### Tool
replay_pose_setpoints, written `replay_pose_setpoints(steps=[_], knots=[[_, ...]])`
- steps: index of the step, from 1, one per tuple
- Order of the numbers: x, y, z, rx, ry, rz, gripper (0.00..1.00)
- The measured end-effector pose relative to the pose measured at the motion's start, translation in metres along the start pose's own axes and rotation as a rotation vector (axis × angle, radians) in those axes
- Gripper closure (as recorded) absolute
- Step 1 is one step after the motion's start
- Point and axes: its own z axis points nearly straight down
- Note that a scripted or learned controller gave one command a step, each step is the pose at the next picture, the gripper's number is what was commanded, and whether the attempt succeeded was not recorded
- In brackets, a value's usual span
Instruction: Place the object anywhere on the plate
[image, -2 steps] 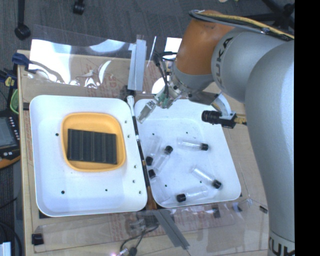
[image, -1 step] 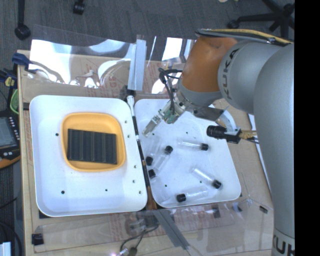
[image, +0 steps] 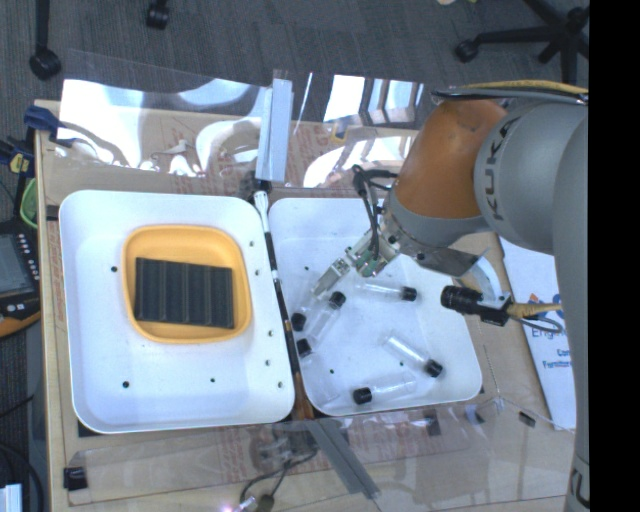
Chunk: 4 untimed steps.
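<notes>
A yellow plate (image: 186, 239) with a dark ridged insert (image: 186, 292) lies in the left white bin (image: 110, 380). The right white bin (image: 300, 225) holds several clear tubes with black caps. One tube (image: 386, 291) lies just right of my gripper (image: 338, 277), another (image: 322, 316) sits just below it, and two more (image: 408, 352) (image: 382, 388) rest near the bin's front. My gripper hangs low over the right bin's left-middle part, pointing down and to the left. Whether any tube is between its jaws cannot be made out.
A raised divider (image: 272, 270) separates the two bins. A black-tipped cable fitting (image: 470, 301) juts over the right bin's right rim. Papers (image: 545, 300) lie to the right of the bench, and a clear wall (image: 200, 110) stands behind the bins.
</notes>
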Motion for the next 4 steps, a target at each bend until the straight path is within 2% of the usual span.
replay_pose_setpoints(steps=[1,2,3,4], knots=[[0.096,0.023,-0.021,0.002,0.002,0.222,0.0],[0.024,0.091,-0.011,0.0,0.0,0.259,0.0],[-0.04,0.085,-0.007,-0.001,-0.001,0.229,0.0],[0.015,0.099,0.004,0.0,0.001,0.199,0.0]])
